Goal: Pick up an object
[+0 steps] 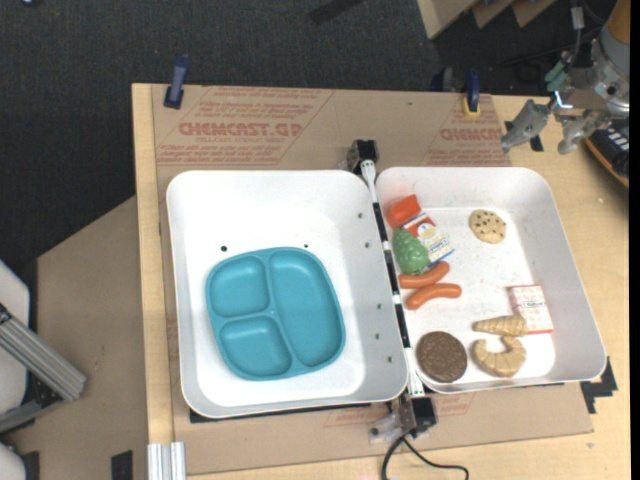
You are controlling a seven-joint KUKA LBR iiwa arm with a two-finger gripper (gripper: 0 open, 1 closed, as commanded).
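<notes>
The right bin (560, 230) holds several toy foods. Along its left wall lie a red block (403, 209), a green vegetable (410, 252), a small carton (432, 236) and two orange sausages (432, 282). A chocolate-chip cookie (488, 226) sits toward the far side. At the front are a brown patty (441, 356), a cone (499, 325), a croissant (501, 357) and a pink-and-white packet (530, 309). My gripper (546, 128) hangs open beyond the bin's far right corner, above the bench, with nothing between its fingers.
A teal divided plate (275, 311) lies in the left bin (195, 218). A black hinge strip (385, 258) runs between the bins. Blue (177, 81) and yellow (472, 101) clamps hold the cardboard sheet at the bench's back edge.
</notes>
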